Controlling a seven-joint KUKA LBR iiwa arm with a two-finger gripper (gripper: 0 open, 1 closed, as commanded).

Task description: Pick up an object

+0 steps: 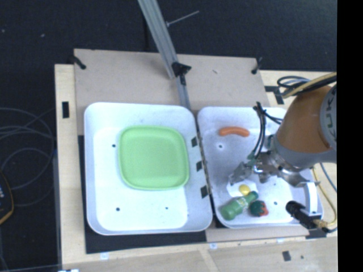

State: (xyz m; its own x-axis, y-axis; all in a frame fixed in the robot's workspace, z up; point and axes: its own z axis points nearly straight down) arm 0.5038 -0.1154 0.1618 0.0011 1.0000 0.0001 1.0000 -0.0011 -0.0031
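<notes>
Camera view: gripper (243, 173) low in right bin (227, 123), beside yellow object (244, 190); jaw state unclear.

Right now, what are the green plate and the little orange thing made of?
The green plate looks like plastic: one flat, even pale green with a smooth matte face and soft rounded corners. The orange sausage-shaped toy in the right bin is probably plastic or rubber too, judging by its solid bright colour, but it is too small to tell for sure.

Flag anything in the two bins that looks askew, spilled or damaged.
Nothing stands out. The green plate lies flat in the left bin; an orange sausage-shaped toy and a small cluster of toy foods lie in the right bin.
</notes>
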